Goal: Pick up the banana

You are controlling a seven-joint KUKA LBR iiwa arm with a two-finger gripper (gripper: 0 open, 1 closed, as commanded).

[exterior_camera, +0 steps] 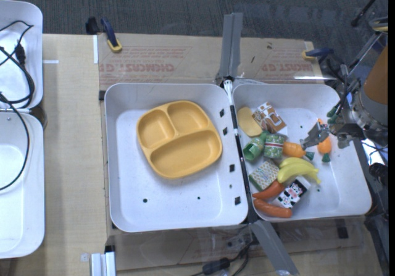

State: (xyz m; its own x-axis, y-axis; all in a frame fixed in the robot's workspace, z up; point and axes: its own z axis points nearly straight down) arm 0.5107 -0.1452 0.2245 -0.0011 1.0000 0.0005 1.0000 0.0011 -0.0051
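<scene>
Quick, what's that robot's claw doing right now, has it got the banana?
Tool: over the right bin, apart from the banana, which lies in the pile. Open or closed: cannot be told.

A single fixed camera looks down at a slant from well above the tabletop (68,145), far enough to take in both white bins (123,163) side by side. The arm (376,83) enters at 3 o'clock.
</scene>
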